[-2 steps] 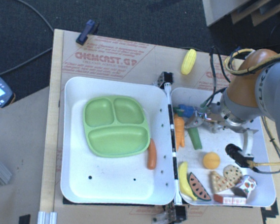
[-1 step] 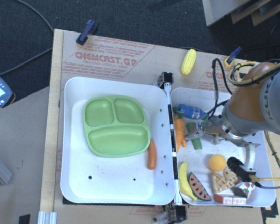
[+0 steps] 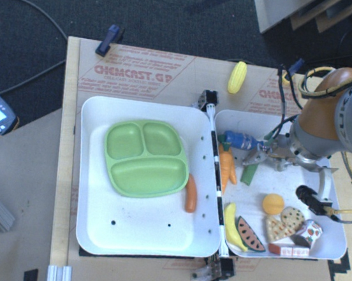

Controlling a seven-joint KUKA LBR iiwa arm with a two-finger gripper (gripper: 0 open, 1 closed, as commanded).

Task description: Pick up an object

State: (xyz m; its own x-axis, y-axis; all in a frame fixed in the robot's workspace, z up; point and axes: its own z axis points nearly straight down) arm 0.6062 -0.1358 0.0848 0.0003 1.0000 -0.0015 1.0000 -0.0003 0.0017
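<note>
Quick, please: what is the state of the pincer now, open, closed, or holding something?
Pincer: cannot be told; it is low in the right bin, beside the green block.

Glossy white plastic bins (image 3: 90,157), a matt green plastic tray (image 3: 146,158), printed brown cardboard (image 3: 140,74) beneath

Right bin (image 3: 336,244) holds the pickable items: blue bottle (image 3: 237,139) lying flat near the top left, orange carrot (image 3: 227,168) along the left wall, green block (image 3: 249,173) just beside it, tilted. Orange ball (image 3: 273,203) mid-bin. Banana (image 3: 232,224) and watermelon slice (image 3: 249,234) touching at the lower left. Cracker (image 3: 285,223) and red-white pack (image 3: 305,237) at the lower right.
</note>
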